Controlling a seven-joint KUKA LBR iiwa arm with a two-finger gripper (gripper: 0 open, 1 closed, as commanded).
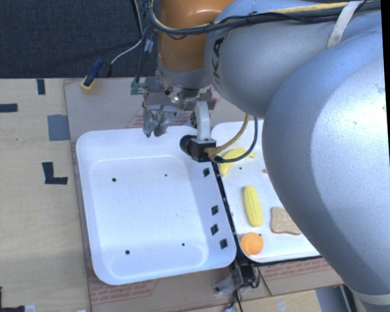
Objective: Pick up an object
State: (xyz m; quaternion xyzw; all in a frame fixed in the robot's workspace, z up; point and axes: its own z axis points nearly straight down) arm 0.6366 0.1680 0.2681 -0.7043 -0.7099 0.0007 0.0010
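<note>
Jaws [156, 127] over left bin's [99, 210] far rim, opening unclear; corn [252, 205] well apart, right bin.

The big grey arm [325, 131] comes in from the right side of the picture and takes up most of that side. Its round, shiny body bends toward the top middle. There it turns orange (a wide orange band [187, 20] just above the wrist). Below the band sits the wrist, with wires looping beside it. The gripper [157, 129] hangs down from the wrist, a little left of the middle, in the upper part of the picture. Its small dark fingers point downward.
</note>
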